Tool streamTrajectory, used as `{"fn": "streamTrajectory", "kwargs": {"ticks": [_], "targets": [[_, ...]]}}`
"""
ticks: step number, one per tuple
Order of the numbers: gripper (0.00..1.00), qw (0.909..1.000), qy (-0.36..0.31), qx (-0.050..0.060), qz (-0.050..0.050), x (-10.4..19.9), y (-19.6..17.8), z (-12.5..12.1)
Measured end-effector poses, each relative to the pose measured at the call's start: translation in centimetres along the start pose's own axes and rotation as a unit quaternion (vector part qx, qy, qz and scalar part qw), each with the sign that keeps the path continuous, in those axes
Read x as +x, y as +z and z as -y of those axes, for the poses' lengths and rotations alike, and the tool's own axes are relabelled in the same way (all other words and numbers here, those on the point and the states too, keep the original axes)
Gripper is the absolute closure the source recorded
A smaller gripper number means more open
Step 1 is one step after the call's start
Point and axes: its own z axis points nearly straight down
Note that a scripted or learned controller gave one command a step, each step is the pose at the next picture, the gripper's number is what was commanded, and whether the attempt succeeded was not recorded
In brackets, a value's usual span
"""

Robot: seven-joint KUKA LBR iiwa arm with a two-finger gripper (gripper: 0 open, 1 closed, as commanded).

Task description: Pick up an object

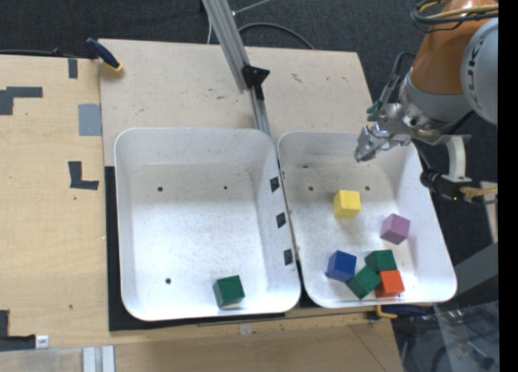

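Pincer (368,148) state cannot be told. Yellow cube (347,202) just below it — judged light, rigid, smooth-faced — should be gripped across opposite flat sides.

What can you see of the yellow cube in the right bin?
The small yellow cube has plain matte faces and looks like painted wood or foam. It rests flat on the floor of the right white bin, near its middle and slightly turned. It stands alone, touching no other block, and sits below and left of the gripper.
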Motion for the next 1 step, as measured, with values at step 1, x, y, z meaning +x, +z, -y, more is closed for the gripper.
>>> {"fn": "streamTrajectory", "kwargs": {"ticks": [1], "targets": [[1.0,1.0,-0.002,0.001,-0.001,5.45,0.77,0.26]]}}
